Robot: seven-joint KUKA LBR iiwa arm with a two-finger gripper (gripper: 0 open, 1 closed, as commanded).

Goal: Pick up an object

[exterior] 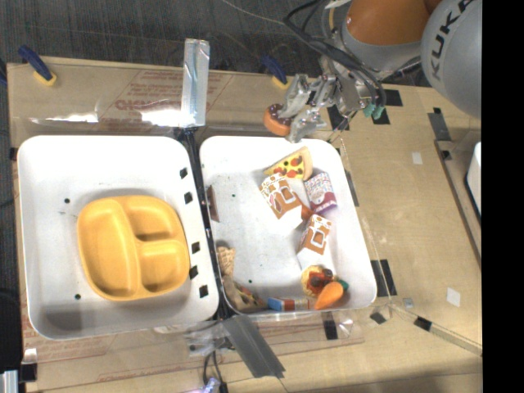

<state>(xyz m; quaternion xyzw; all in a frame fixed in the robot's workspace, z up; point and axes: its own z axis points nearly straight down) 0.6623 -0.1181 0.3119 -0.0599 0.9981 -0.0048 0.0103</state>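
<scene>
Above the far rim of the right bin, the gripper is seen pinching a small orange ring toy. Below it, a pizza slice, little cartons and a carrot are scattered in that bin. A yellow tray is kept in the left bin, on the worktop.

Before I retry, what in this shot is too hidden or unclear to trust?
- Gripper, camera view: too blurred to tell whether the donut-like piece is actually gripped.
- Items in the right bin's near corner: small, partly hidden by the rim.
- Arm: cut off by the top edge.
</scene>
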